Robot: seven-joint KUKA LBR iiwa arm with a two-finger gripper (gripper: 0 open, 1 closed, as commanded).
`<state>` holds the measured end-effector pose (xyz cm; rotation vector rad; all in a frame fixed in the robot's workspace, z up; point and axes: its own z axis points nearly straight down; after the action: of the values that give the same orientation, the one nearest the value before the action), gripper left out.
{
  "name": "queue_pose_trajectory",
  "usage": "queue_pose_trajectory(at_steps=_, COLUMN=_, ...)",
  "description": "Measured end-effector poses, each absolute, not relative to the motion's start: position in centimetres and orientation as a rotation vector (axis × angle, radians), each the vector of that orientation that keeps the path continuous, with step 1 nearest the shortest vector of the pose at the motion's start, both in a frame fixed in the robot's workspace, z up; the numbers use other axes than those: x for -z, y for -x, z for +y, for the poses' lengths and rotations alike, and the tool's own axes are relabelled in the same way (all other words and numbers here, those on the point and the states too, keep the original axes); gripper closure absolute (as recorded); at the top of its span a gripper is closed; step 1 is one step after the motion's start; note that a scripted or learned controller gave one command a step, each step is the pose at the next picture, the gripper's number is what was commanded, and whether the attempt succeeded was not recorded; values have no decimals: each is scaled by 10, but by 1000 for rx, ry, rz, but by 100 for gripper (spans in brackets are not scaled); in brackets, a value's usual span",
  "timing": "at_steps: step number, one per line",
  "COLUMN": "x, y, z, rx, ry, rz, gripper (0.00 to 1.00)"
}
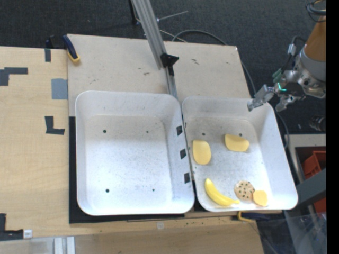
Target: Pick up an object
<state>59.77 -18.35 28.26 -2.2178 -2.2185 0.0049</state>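
Above right bin (275,142) corner, gripper (269,100) small, blurred; arm (318,46) cropped.

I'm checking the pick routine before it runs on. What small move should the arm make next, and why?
Probably swing the gripper inward over the right bin, then down toward the yellow piece nearest it. The gripper sits at the bin's far right corner, above the rim, with nothing between its fingers.

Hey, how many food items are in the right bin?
5: a yellow piece left-center, another to its right, a banana, a cookie and an orange piece along the front.
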Motion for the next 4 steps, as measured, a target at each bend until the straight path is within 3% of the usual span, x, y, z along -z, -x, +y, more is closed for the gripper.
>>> queue_pose_trajectory(at_steps=1, x=-285, y=-598, z=-183, rx=-2, ry=2219, rz=-2224, gripper=0)
queue_pose_trajectory(at_steps=3, x=-190, y=-589, z=-193, rx=-7, ry=2218, rz=-2218, gripper=0)
queue_pose_trajectory(at_steps=4, x=-130, y=-595, z=-187, rx=-7, ry=2215, rz=-2220, gripper=0)
